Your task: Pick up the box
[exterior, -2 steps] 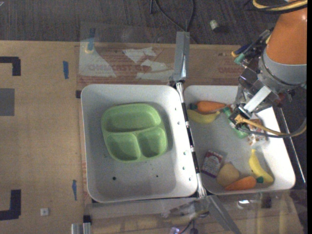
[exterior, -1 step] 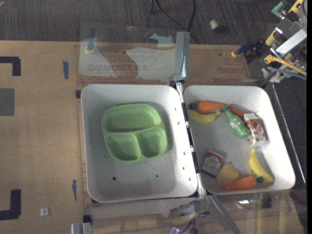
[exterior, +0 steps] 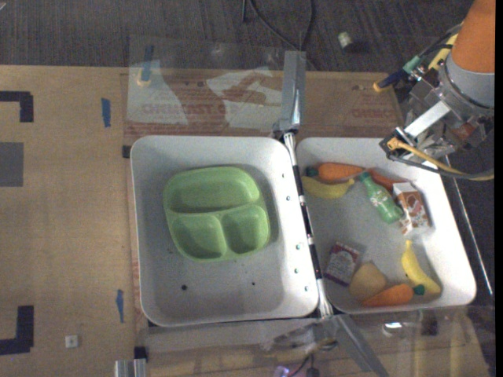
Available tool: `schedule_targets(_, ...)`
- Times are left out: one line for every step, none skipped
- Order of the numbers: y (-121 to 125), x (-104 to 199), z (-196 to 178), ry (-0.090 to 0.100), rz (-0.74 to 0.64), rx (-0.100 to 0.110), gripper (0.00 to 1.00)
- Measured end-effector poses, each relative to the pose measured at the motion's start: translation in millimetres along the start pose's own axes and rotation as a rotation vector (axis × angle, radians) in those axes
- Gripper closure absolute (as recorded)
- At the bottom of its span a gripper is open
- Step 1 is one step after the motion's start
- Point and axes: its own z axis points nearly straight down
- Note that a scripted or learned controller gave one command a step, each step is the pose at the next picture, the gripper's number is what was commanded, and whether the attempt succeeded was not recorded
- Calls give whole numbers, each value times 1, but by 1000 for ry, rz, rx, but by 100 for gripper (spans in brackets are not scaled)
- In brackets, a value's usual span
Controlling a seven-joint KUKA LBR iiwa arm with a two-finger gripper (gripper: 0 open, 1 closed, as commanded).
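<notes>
small red-white carton box [exterior: 413, 208] | right edge of right white bin [exterior: 465, 277], beside green plastic bottle [exterior: 380, 199] | gripper [exterior: 442, 121] over top-right corner | grip: cannot tell

Glossy white plastic bins [exterior: 149, 210] — a smooth green plastic tray [exterior: 216, 210] — on a matt wooden bench [exterior: 71, 210].

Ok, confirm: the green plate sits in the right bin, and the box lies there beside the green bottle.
No. The camera view shows the green plate in the left bin; the box lies beside the green bottle in the right bin.
</notes>
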Motion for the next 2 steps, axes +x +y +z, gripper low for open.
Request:
schedule_targets(0, 0, 0, 0, -1, -1, 0)
schedule_targets(0, -80, 95, 0, -305, 1, 0)
